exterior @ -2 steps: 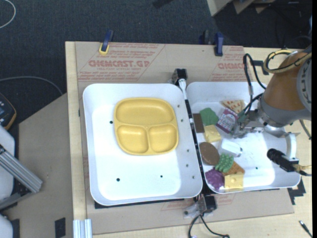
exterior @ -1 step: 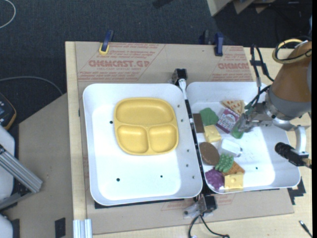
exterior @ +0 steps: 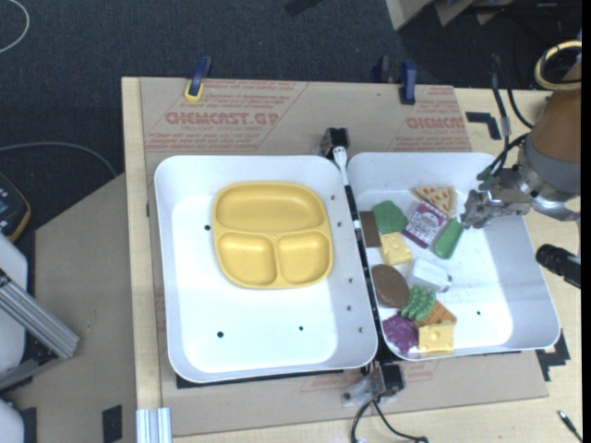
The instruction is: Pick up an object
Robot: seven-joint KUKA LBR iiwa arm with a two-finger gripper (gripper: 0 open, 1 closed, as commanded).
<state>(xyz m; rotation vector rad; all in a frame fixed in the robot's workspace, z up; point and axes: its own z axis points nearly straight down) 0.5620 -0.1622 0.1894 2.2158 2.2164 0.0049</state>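
- Left bin (exterior: 185,275), white, at frame centre-left, holds a yellow tray (exterior: 272,233) with three compartments in its upper part.
- Right bin (exterior: 517,293), white, touches the left bin along their shared edge.
- Brown board (exterior: 148,155) with red lettering lies under both bins.
- Yellow clamp (exterior: 196,83) grips the board's top edge, upper left; blue clamp (exterior: 407,79) grips it further right.
- Dark carpet (exterior: 92,35) fills the upper left.
- Metal rail (exterior: 37,317) lies at the lower left edge.
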